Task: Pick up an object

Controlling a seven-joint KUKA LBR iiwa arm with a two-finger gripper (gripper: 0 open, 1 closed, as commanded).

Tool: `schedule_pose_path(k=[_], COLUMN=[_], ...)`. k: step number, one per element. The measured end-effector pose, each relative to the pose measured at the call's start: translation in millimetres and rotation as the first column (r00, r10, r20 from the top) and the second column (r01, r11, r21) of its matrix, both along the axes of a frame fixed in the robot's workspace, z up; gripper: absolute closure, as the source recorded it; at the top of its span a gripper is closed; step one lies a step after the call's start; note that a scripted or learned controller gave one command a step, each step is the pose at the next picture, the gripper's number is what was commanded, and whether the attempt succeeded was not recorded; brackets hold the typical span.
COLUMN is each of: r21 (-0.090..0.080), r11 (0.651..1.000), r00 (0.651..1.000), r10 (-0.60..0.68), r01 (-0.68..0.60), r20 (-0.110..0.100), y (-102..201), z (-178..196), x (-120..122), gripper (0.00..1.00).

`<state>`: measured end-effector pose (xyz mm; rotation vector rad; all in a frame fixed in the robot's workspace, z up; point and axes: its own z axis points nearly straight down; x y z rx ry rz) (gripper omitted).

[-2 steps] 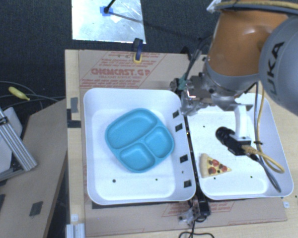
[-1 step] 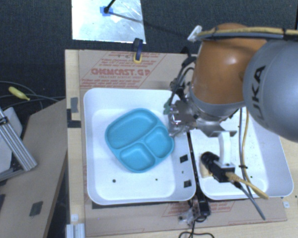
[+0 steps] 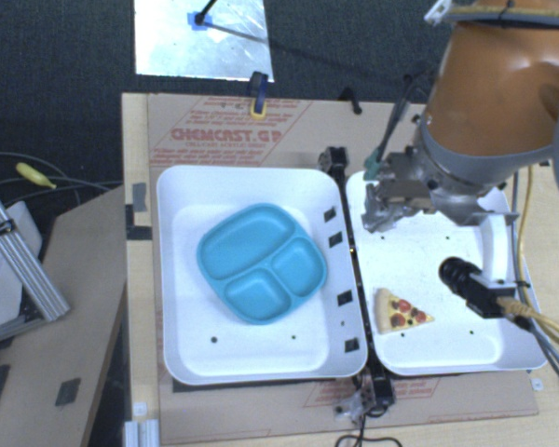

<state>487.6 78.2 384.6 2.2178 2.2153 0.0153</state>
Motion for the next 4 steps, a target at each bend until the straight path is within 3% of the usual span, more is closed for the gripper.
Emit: schedule_pose_path(k=[1, 2, 3, 4], r21=[-0.001, -0.001, -0.001, -0.001], r11=[1.0, 1.0, 1.0, 1.0], r00=[1.0, 1.0, 1.0, 1.0], r10=[0.004, 0.007, 0.007, 0.011], r01=[-0.004, -0.007, -0.007, -0.011], r20=[-0.008, -0.004, -0.005, -0.001], y=[2.1, 2.2, 2.3, 2.3], z=[-4.8, 6.4, 5.9, 17.2], x=[-0.5, 0.4, 0.3, 1.2], gripper=[0.0, 1.0, 0.0, 1.0])
